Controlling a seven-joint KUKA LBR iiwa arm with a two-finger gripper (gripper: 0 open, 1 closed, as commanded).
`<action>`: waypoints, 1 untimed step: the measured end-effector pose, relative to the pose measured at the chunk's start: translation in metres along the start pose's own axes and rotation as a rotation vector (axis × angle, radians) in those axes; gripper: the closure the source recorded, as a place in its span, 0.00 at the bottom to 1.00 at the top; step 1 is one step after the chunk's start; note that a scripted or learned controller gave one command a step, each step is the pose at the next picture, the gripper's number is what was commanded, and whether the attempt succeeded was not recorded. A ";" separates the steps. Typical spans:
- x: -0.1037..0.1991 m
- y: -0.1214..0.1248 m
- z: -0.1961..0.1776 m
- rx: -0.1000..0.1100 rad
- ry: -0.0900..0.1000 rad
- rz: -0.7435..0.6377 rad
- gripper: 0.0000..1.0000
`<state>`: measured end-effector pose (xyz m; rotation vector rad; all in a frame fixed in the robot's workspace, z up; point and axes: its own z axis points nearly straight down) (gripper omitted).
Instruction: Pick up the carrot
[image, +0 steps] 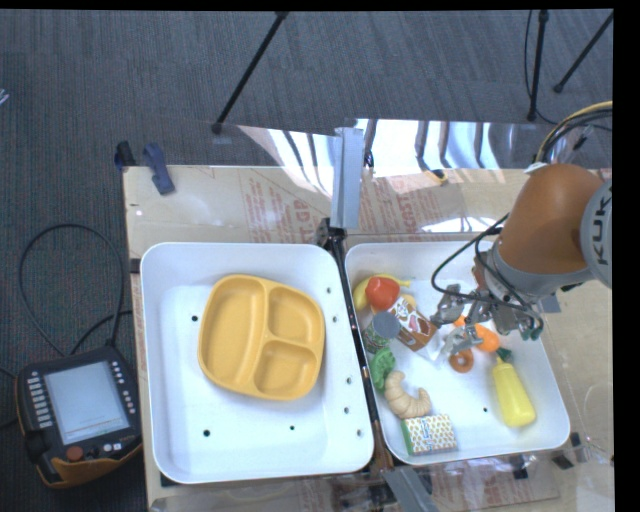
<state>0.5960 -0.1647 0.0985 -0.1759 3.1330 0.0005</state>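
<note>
The carrot (487, 339) is a small orange piece with a green tip, lying in the right part of the right bin (545, 372). Most of it is covered by the arm's wrist. My gripper (466, 334) hangs low directly over the carrot's left end, at or very near the bin floor. An orange-red round bit (461, 361) shows just below the gripper. Whether the carrot is between the gripper's parts is not visible from this angle.
Crowding the right bin are a yellow bottle (512, 395), a croissant (408, 398), a green vegetable (383, 367), a red tomato (382, 292), a brown packet (413, 326) and a patterned box (430, 433). The left bin (170, 420) holds a yellow divided plate (263, 337).
</note>
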 end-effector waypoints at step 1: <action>0.022 0.031 -0.099 0.000 -0.002 -0.230 1.00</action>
